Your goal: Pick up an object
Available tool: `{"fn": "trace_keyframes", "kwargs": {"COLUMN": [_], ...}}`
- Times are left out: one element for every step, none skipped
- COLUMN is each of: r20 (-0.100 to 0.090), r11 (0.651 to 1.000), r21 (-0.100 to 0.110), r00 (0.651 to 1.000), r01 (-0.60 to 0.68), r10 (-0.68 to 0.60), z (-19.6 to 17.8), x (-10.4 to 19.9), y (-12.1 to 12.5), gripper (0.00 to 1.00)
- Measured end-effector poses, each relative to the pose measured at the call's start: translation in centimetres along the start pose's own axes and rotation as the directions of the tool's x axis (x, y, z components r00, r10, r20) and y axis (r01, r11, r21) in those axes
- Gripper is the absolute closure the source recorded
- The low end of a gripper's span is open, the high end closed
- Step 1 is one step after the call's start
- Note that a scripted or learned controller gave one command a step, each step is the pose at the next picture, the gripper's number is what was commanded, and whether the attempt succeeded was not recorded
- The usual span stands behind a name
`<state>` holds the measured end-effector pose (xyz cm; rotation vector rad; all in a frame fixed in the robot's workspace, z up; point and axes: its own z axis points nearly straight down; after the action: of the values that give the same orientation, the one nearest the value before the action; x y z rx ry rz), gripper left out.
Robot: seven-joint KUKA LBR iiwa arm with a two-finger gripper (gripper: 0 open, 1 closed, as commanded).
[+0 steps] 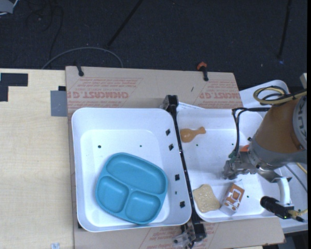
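Orange-brown drumstick is seen lying in the right bin, near its far-left corner; its long axis runs left-right, narrow end pointing right. Gripper is positioned well apart from it, nothing seen held; its opening cannot be told.

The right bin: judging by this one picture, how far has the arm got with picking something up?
Done: the arm has reached into the right bin, its hand low near the middle. In hand: nothing seen lifted. The slice of bread, the small orange-and-white box and the tan drumstick-shaped toy all lie on the bin floor. Left: grasping one and raising it.
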<state>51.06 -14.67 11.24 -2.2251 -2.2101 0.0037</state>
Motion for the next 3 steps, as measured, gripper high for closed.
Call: {"fn": "trace_keyframes", "kwargs": {"r20": [0.003,0.003,0.003], "r11": [1.0,1.0,1.0], "r21": [-0.007,-0.007,-0.008], "r00": [1.0,1.0,1.0], "r01": [0.002,0.008,0.008], "r10": [-0.002,-0.008,-0.008], "z": [-4.7,-9.0,-14.3], "x": [-0.8,-0.9,-1.0], "y": [0.5,1.0,1.0], "gripper": [1.0,1.0,1.0]}}
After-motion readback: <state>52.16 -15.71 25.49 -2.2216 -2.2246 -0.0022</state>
